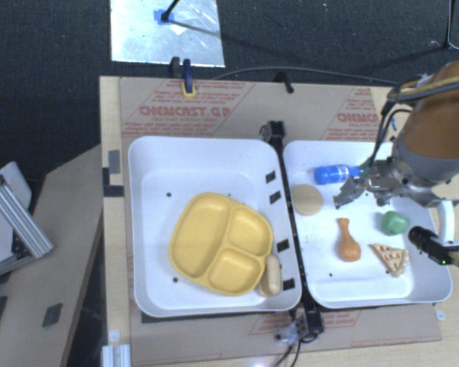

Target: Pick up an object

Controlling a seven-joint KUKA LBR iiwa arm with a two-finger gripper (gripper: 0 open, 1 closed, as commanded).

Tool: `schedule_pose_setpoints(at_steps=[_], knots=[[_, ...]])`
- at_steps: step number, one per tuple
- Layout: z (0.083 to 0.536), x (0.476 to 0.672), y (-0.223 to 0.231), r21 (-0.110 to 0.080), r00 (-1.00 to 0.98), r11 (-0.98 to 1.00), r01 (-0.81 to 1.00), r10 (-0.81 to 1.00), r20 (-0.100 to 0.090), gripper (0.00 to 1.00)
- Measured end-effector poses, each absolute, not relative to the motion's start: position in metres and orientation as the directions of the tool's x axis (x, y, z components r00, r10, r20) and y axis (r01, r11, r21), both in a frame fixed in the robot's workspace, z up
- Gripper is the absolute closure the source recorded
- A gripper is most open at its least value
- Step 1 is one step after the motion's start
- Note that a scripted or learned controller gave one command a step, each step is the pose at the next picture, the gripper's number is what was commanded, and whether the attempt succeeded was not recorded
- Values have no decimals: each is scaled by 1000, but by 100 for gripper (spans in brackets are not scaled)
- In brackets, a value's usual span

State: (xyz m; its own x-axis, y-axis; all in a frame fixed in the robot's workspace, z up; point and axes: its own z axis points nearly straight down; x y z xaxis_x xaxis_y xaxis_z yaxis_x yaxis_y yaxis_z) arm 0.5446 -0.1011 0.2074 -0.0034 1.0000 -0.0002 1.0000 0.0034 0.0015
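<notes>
My tool [361,187] hangs over the right white bin [367,293], just beside the blue plastic bottle [335,174], above the orange toy drumstick [348,241].

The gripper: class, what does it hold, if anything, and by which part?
Nothing. The gripper hangs above the right bin beside the blue bottle, with nothing between its fingers.

The arm [444,121] is cut off by the right edge of the frame. The blue bottle [333,174] is partly covered at its right end by the gripper [359,188]; finger state cannot be determined. At the left edge, an aluminium rail [11,209] is cropped.
</notes>
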Motion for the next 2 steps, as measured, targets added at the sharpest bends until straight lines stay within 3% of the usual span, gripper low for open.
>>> schedule_pose_setpoints(at_steps=[2], knots=[[108,558,-105,-3,-1,1,1000,1000,1,0]])
